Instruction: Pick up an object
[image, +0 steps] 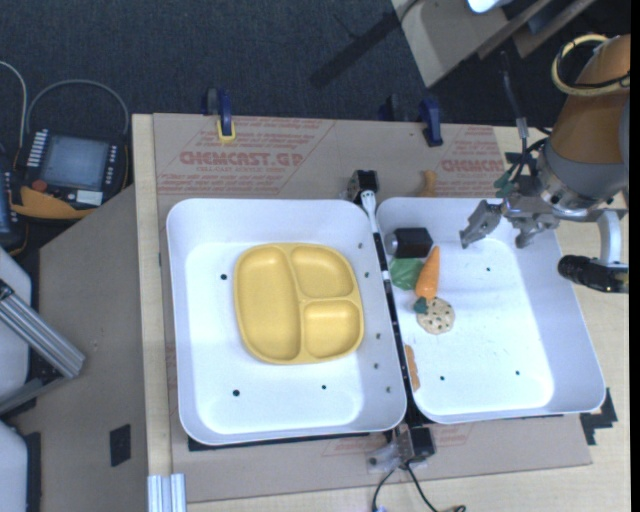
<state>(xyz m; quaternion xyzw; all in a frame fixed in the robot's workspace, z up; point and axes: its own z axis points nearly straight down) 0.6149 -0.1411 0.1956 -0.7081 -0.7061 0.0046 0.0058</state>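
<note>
Over the right bin, near its far edge, the claw hangs with fingers spread, gripping nothing; the carrot lies well apart by the near-left wall, beside a cookie and black block

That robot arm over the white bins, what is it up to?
It is meant to pick something up. Its gripper hangs open over the right bin, holding nothing. A toy carrot, a cookie and a black block lie at that bin's left side. The left bin holds a yellow divided plate.
</note>
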